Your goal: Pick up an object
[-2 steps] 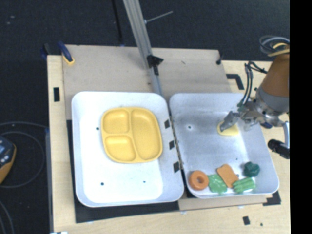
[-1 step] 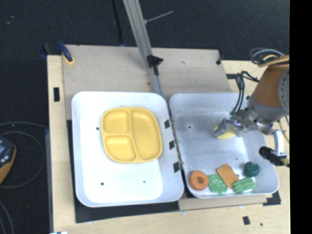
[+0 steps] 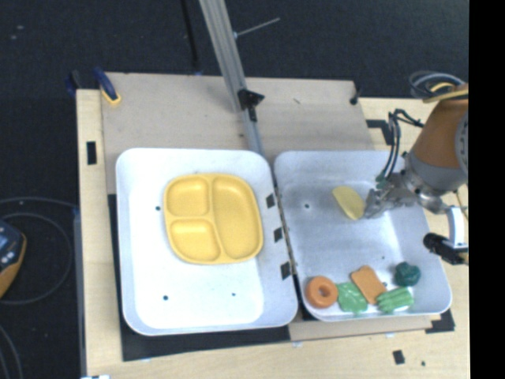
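Right of centre in the frame, I am bringing my gripper [image 3: 371, 204] down in the right bin [image 3: 316, 172], tips just beside the yellow piece [image 3: 347, 201]; whether it is released or clenched I cannot tell. I judge this the approach step. Next I am needing to close squarely on the piece, then lift.

on my feed: the arm [image 3: 439, 152], grey with an orange band above its wrist, black cables looped along it, ending in a dark metal gripper [image 3: 374, 204].
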Controlling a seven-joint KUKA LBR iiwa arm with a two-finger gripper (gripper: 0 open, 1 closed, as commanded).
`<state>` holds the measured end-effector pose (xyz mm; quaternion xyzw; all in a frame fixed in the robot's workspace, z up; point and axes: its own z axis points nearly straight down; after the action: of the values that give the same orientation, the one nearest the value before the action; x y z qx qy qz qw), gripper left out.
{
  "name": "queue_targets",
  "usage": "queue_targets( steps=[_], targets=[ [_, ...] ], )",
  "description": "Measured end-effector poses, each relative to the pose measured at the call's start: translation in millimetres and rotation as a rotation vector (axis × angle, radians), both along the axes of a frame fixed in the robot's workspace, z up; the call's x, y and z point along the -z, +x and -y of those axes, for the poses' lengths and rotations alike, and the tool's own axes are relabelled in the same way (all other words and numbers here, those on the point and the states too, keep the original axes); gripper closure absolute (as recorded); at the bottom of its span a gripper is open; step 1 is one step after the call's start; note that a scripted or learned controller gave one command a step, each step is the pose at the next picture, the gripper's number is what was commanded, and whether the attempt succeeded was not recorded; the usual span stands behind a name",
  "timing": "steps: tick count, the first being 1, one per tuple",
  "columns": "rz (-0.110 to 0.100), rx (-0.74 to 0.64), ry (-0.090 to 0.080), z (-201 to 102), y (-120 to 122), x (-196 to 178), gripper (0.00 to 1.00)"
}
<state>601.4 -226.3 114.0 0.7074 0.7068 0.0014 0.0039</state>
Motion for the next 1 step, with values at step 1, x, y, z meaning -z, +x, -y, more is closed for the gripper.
queue_targets(
  steps=[1],
  targets=[
    [-0.002,-0.001,0.001,1.1,-2.3,-44.3,1.00]
  ],
)
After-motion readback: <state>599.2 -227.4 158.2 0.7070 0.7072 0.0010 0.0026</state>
